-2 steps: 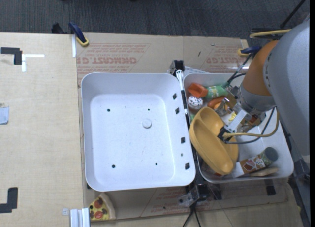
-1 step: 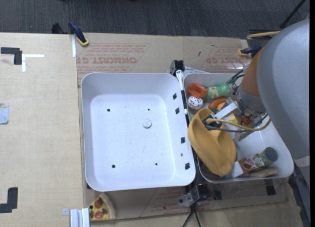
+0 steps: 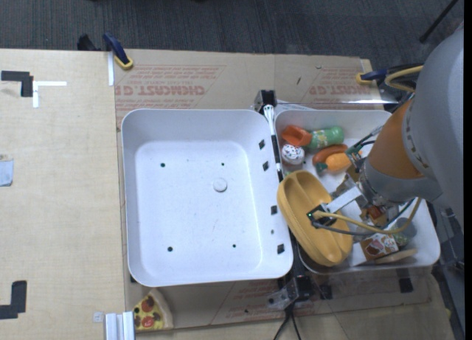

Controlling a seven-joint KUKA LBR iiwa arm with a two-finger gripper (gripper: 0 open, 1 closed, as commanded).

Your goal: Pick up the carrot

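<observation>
Carrot waiting in the right bin

Your carrot (image 3: 333,159) lies near the far wall of the right bin (image 3: 426,246), just beside a green bottle (image 3: 327,137) and a yellow bowl (image 3: 313,217). The arm's wrist hangs low over that bin, likely to reach the clutter; you cannot tell how far the tool is open, or whether it has anything.

Arm (image 3: 413,147) over cluttered right bin (image 3: 424,246)
</observation>
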